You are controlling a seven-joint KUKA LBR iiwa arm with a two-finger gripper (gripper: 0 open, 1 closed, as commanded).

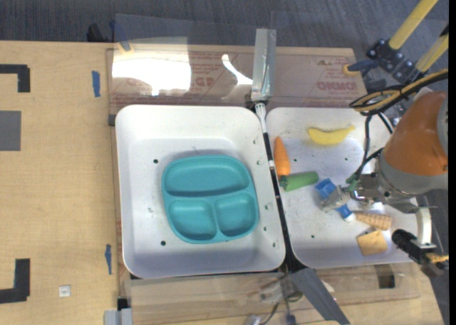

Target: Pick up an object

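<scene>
My end effector (342,197) sits low in the right bin (303,241) — beside a blue block (325,189) — its grip state I cannot tell.

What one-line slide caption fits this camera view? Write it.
Grey arm's gripper over right white bin of toy food; teal divided plastic tray left.

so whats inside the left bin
A teal divided tray lies in the left bin, its three compartments bare. What lies beneath the tray is covered.
</scene>
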